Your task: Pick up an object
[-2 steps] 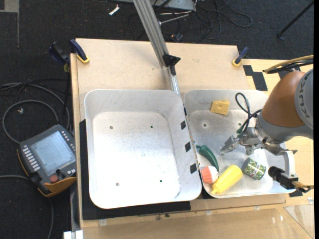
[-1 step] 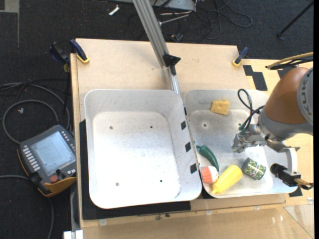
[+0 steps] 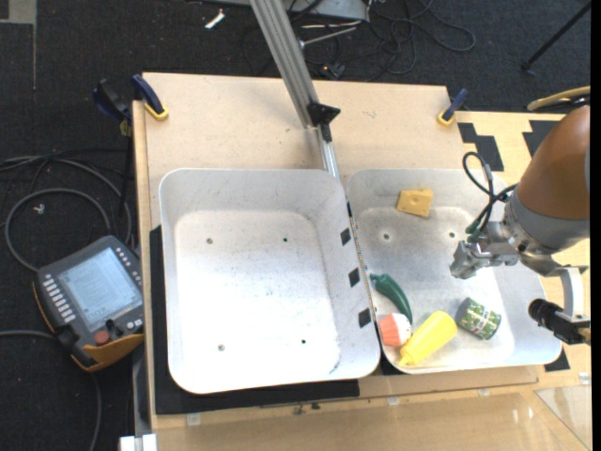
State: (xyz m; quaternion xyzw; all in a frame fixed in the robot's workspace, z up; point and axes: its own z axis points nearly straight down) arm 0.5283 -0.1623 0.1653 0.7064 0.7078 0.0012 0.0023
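The right-hand shallow white bin serves as landmark. Along its near rim lie a yellow plastic bottle-shaped object, touching an orange-and-white rounded toy at its left, and, just right of the yellow piece, a small green patterned can lying on its side. A dark green curved pepper-like piece rests just behind the orange toy, beside the bin's left wall. Above the bin's middle-right hangs the two-finger gripper on the grey arm with orange band; whether it is released or clenched cannot be told, and nothing shows between its tips. Toward the bin's far rim sits a yellow cheese-like wedge, apart from the rest. Left of the landmark lies the second white bin. Both rest on a pale wooden bench; a teach pendant lies on dark floor further left, cables beyond.
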